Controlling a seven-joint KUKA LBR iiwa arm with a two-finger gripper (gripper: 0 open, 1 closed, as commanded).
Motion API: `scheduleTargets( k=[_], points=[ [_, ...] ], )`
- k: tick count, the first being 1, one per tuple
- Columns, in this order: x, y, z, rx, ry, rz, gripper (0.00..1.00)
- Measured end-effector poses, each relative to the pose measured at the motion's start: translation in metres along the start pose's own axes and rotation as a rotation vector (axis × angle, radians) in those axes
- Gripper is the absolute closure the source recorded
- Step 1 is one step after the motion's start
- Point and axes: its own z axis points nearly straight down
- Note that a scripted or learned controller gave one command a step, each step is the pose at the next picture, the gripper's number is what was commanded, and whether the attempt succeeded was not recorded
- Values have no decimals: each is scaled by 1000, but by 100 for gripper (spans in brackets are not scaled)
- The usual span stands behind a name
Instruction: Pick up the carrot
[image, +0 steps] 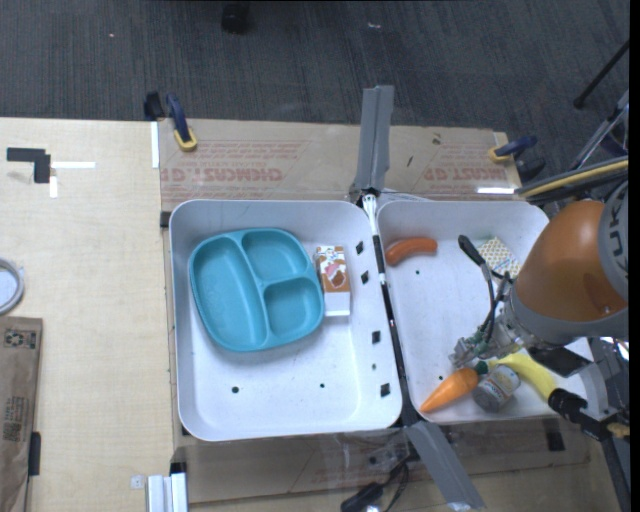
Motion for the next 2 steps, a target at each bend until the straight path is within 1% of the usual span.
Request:
scheduleTargets(
  k=[1,2],
  points=[
    [0,0,0,0,0,-1,0],
    [-11,-3,8,-3,-2,-531,0]
  ],
)
